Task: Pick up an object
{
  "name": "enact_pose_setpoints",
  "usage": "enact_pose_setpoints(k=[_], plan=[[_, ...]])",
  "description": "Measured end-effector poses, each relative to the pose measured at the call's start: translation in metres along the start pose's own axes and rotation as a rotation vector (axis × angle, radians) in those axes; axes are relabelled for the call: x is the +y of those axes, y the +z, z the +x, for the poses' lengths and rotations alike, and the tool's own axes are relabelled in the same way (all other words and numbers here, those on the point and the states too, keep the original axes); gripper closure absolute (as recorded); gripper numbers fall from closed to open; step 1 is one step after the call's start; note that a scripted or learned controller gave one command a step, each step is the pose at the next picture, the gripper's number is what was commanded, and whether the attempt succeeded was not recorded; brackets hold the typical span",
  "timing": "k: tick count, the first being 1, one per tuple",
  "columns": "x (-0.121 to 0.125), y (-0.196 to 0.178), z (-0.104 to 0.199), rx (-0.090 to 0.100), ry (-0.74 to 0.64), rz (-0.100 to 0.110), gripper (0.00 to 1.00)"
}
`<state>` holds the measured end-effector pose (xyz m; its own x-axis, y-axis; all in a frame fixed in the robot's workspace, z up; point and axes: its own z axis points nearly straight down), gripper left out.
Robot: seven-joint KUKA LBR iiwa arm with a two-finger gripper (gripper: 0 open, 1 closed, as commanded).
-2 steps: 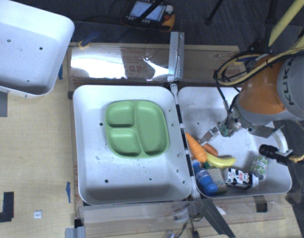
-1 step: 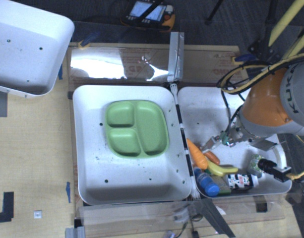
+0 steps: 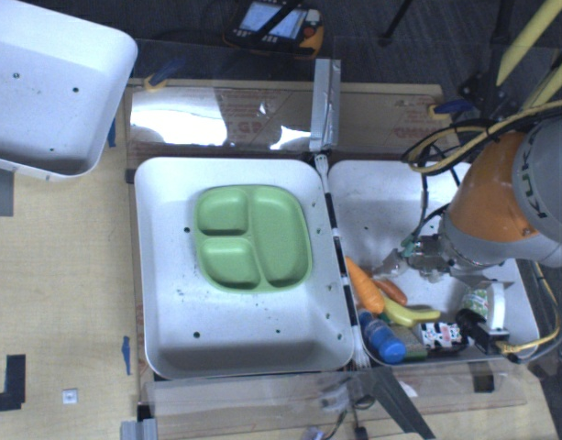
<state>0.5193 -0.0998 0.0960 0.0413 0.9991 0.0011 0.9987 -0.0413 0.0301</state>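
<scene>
gripper [image 3: 402, 262] low in right bin [image 3: 372, 200], fingers look spread, nothing between them | carrot [image 3: 364, 285] just below-left of it, apart | banana [image 3: 411, 314] under carrot, blue bottle [image 3: 384, 339] at front wall | green divided plate [image 3: 254, 236] in left bin [image 3: 170, 328]

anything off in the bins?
Nothing damaged or spilled. The right bin has its items crowded into the near corner: carrot, banana and blue bottle overlap. The green tray lies flat in the left bin. The gripper is above the pile.
</scene>
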Motion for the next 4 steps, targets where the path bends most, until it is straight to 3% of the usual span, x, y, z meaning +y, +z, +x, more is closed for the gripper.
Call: enact_pose_setpoints(k=[1,2,3,4], plan=[[-0.003,0.000,0.001,-0.006,-0.144,-0.003,0.00],[-0.003,-0.009,0.002,-0.005,-0.144,-0.002,1.00],[-0.002,-0.009,0.002,-0.006,-0.144,-0.003,0.00],[-0.024,0.006,0.001,-0.001,-0.275,0.016,0.00]])
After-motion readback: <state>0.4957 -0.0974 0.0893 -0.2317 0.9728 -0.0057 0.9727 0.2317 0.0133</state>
